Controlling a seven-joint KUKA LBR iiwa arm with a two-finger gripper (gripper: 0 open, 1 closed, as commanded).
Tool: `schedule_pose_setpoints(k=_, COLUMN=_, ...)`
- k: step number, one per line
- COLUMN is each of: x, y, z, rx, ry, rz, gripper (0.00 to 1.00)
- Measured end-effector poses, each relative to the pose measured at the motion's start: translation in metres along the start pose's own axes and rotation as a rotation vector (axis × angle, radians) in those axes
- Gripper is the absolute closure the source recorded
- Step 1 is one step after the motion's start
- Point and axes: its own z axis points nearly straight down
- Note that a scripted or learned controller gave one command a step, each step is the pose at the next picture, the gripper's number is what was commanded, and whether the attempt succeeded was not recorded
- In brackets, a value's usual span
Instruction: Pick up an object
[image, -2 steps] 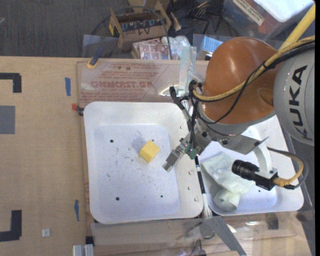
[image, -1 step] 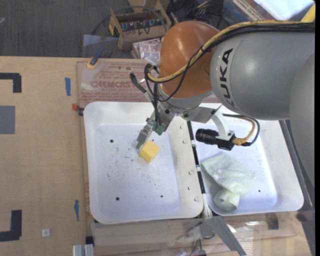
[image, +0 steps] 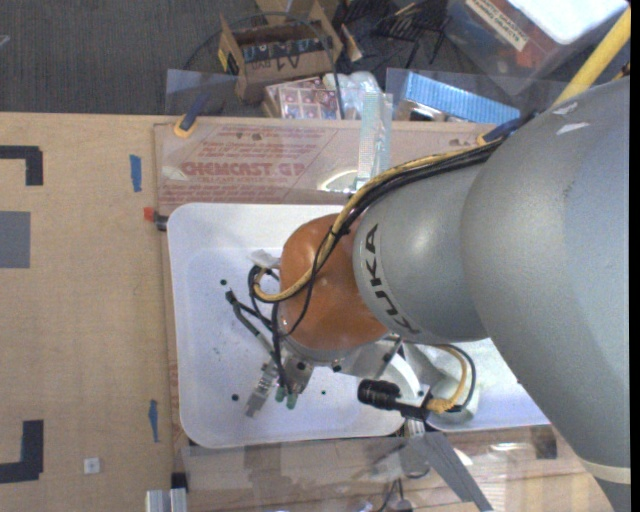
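Note:
The grey arm with its orange band (image: 325, 285) reaches from the right over the white bin (image: 200, 330). My gripper (image: 275, 390) hangs low over the bin's front part, pointing down at the floor. Nothing graspable shows beneath or beside it; a few small dark specks (image: 236, 398) dot the bin floor. A small pale scrap (image: 262, 258) peeks out at the arm's upper left edge. The arm's bulk hides the bin's middle and right side.
Black cables (image: 245, 310) loop off the wrist to the left. A sheet with red printing (image: 250, 165) lies behind the bin. Plywood bench (image: 80, 300) stretches to the left. Cluttered boxes (image: 285, 50) stand at the back.

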Motion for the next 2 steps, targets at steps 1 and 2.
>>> schedule_pose_setpoints(k=1, x=-0.003, y=-0.001, z=-0.01, rx=-0.004, ry=-0.002, rz=0.007, gripper=1.0)
schedule_pose_setpoints(k=2, x=-0.096, y=0.027, z=0.006, rx=-0.014, ry=-0.012, rz=-0.114, gripper=1.0)
